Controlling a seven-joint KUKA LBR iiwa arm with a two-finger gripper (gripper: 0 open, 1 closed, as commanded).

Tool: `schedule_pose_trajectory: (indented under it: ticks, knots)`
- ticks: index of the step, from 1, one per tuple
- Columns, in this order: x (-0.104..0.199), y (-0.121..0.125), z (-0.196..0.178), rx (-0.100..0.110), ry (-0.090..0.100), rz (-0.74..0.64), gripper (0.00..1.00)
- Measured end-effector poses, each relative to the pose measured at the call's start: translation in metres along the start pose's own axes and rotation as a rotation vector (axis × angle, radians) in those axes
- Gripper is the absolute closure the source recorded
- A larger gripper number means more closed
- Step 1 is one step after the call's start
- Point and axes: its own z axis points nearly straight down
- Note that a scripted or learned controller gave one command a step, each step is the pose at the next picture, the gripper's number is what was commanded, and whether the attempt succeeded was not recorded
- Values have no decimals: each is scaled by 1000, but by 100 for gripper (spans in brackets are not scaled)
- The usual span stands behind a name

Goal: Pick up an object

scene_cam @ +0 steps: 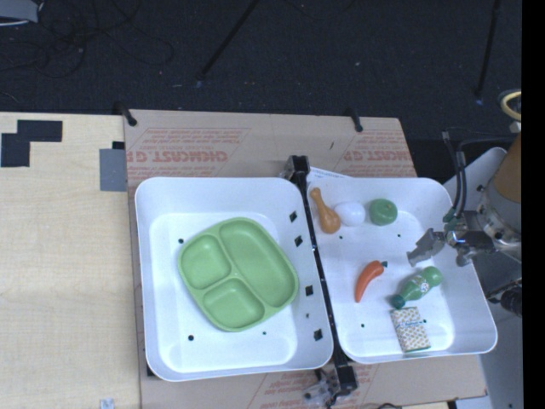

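While the gripper point(430, 247) hung at the frame's right, its fingers seemingly spread and empty, the green bottle point(417, 286) lay just below — you needed to descend straight, straddling its middle.

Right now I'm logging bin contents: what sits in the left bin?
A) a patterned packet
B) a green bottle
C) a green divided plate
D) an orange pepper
C: the green divided plate lies alone in the left bin; the other items are in the right bin.
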Motion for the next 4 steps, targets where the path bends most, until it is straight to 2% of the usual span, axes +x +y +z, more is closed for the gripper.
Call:
schedule_pose_trajectory:
  ticks: [1,3,4]
  knots:
    - [0,2,-7,-12,-2,-3,0]
    - [-13,4,108,-8,-1,-2,0]
    - [-12,4,147,-11,-2,-3,0]
